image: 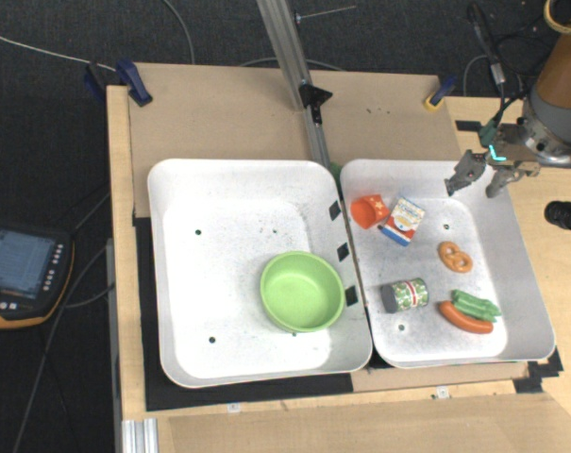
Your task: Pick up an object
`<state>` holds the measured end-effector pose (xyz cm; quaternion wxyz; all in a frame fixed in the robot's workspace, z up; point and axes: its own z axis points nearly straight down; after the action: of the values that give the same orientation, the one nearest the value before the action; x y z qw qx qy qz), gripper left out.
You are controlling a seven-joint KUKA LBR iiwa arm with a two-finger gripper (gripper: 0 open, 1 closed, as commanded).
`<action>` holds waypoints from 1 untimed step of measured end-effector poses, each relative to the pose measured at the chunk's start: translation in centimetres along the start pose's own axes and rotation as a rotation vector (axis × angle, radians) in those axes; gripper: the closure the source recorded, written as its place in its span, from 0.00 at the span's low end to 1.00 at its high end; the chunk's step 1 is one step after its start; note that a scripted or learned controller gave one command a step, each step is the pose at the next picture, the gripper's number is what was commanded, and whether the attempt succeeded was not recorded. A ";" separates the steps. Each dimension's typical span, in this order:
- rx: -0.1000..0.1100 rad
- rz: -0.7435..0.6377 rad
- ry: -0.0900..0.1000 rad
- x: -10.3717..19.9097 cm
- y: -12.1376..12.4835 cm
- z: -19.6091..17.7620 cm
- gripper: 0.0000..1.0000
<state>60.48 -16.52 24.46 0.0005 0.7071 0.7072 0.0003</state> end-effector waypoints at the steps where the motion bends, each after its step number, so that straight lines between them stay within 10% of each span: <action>1: 0.000 0.000 0.000 0.0 0.0 0.0 0.00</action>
<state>60.48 -16.52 24.45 0.0004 0.7071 0.7072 0.0002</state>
